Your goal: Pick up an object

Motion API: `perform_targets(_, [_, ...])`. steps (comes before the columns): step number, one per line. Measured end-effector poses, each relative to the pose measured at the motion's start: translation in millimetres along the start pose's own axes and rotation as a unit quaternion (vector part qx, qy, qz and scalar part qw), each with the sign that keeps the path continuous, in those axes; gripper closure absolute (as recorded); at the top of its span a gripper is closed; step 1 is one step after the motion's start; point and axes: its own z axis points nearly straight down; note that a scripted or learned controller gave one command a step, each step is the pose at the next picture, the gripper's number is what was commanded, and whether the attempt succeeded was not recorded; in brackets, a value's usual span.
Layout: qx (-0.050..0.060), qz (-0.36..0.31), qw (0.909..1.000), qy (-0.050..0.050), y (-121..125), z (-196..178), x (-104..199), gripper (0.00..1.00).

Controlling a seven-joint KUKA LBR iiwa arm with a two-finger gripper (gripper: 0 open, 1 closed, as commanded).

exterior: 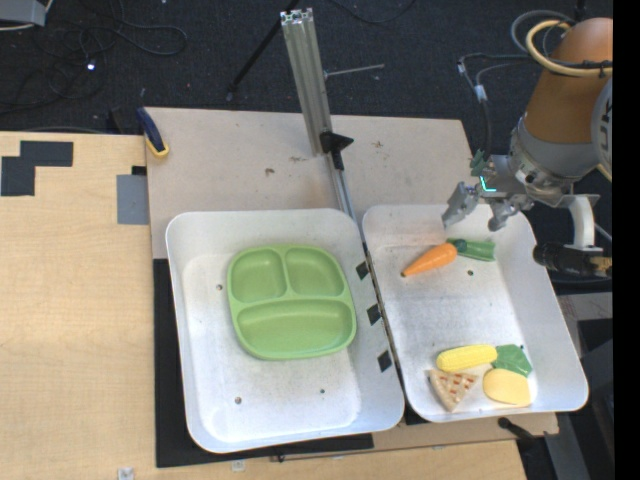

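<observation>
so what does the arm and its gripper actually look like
The arm is a rounded grey body with a broad orange band. Pale cables loop beside its top. The gripper is small, grey metal, with a tiny teal light glowing on its mount.

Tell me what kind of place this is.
Probably a robotics lab test bench: a grey-and-orange arm reaches over two white bins, toy food such as a plastic carrot serves as props, and cables trail across the dark floor.
</observation>
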Motion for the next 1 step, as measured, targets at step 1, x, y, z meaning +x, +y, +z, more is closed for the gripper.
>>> perform_targets(1, [-0.002, 0.0, 1.0, 0.0, 0.8, -1.5, 0.0, 0.0])
